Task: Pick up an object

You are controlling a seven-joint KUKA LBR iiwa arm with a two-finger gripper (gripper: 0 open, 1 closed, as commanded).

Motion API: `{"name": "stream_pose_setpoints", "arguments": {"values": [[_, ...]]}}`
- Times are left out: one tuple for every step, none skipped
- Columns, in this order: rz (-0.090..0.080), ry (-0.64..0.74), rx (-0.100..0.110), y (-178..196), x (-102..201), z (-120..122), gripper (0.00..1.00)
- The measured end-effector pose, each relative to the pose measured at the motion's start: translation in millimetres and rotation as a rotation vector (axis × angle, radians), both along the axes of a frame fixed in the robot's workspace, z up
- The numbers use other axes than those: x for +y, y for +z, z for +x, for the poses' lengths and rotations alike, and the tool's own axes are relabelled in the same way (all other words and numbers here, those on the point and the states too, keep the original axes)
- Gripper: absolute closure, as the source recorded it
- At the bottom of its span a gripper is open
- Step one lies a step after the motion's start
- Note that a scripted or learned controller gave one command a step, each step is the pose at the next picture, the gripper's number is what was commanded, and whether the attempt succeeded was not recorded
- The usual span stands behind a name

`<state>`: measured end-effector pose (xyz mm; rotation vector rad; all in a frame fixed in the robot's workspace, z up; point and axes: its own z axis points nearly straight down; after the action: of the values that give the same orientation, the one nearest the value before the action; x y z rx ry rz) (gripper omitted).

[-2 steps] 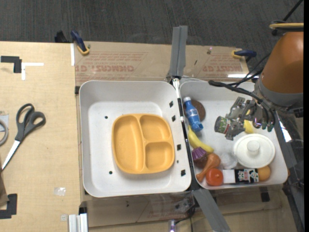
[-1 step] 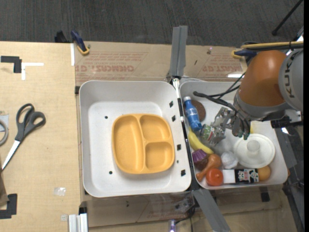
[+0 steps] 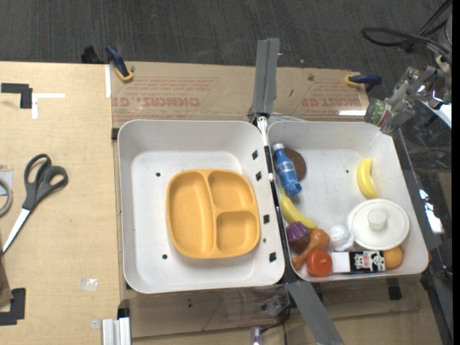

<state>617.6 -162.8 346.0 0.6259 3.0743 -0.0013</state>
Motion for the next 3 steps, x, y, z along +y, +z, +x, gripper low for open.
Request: {"name": "stream_pose_setpoints", "arguments": {"values": [[0.001, -0.031, 0.002, -149, 14, -6, 1.00], [0.001, -0.130, 0.001, -93, 76, -12, 1.00], [0.000, -0.202, 0.001, -26, 30, -46, 1.00]]}}
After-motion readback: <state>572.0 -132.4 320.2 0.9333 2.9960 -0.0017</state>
